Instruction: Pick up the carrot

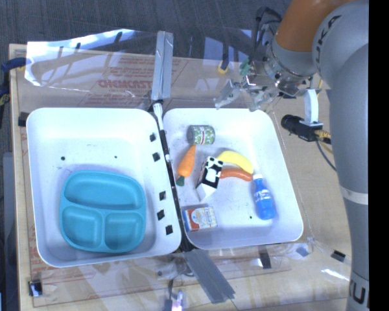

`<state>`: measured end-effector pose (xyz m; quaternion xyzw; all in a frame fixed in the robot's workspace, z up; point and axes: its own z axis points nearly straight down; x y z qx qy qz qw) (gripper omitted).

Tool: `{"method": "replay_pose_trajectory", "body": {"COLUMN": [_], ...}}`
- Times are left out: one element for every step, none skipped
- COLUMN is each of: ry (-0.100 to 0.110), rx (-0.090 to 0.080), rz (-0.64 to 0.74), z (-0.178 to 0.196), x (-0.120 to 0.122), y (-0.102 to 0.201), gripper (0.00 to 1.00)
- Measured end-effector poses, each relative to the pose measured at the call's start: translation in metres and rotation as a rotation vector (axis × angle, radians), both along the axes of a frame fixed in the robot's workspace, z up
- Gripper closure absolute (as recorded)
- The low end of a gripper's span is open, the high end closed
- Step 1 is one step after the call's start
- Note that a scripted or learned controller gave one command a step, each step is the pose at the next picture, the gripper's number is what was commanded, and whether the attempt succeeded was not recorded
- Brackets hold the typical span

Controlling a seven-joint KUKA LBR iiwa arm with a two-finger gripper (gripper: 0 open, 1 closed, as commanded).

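The carrot (187, 162) is small and orange and lies tilted in the right bin (285, 173), close to its left wall and just below a green can (201, 135). My gripper (245, 98) hangs over the bin's far rim, up and to the right of the carrot and well apart from it. Its fingers (224, 98) are spread open with nothing between them.
The right bin also holds a banana (237, 160), an orange piece (233, 173) under it, a black-and-white item (211, 172), a blue bottle (263, 199) and a small red-and-white carton (200, 218). A blue divided tray (104, 210) sits in the left bin (45, 148).
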<state>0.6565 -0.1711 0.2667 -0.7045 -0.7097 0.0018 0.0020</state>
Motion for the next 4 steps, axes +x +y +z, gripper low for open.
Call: {"method": "replay_pose_trajectory", "body": {"ry": [0.001, -0.002, 0.000, -0.003], "rx": [0.000, 0.000, -0.001, -0.001], "rz": [0.090, 0.040, 0.043, -0.076], "z": [-0.107, -0.176, -0.166, -0.075], "x": [-0.031, -0.065, -0.065, -0.014], "y": [-0.020, 0.041, 0.041, 0.105], "gripper": [0.00, 0.00, 1.00, 1.00]}}
